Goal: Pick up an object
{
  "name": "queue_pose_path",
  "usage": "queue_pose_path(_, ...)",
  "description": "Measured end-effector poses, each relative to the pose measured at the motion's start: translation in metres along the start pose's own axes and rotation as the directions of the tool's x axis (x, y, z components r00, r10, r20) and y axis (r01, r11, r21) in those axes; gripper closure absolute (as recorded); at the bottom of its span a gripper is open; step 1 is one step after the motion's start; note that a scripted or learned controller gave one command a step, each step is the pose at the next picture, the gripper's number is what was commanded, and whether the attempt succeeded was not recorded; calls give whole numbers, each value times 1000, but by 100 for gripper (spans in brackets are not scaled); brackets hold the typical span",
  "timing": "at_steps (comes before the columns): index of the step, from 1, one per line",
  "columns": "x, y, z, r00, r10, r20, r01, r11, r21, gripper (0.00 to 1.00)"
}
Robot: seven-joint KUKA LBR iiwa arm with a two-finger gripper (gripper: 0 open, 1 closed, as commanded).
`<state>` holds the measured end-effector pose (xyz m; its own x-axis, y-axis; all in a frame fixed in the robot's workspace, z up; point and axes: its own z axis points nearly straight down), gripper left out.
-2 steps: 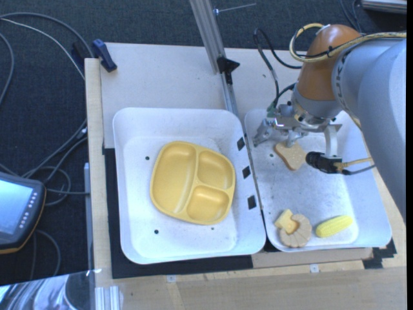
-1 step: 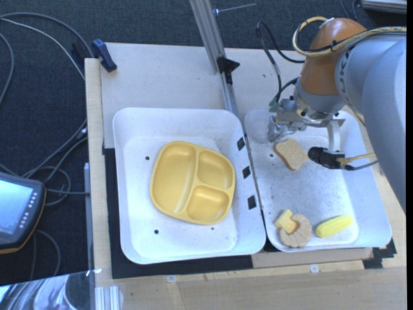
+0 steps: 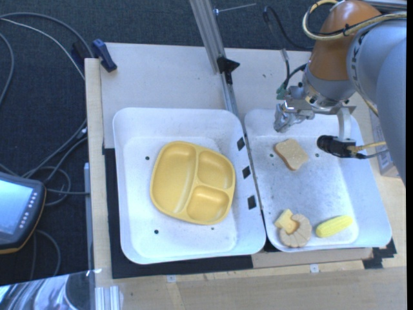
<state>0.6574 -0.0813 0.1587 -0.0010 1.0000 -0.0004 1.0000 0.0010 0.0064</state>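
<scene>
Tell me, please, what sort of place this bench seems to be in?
Probably a robotics lab: a robot arm over two white bins, toy food such as a corn cob, and loose cables on the floor.

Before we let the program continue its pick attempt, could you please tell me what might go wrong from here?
1. The end effector hangs near the right bin's far rim, beside the bread slice, not over it; descending there could miss.
2. The slice lies flat, so it may slip away.
3. The corn cob lies against the near wall, which crowds a grasp.
</scene>
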Motion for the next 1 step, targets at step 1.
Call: queue_pose_path(1,-3,-6,-61,1000,1,0,-1,1000,-1,100)
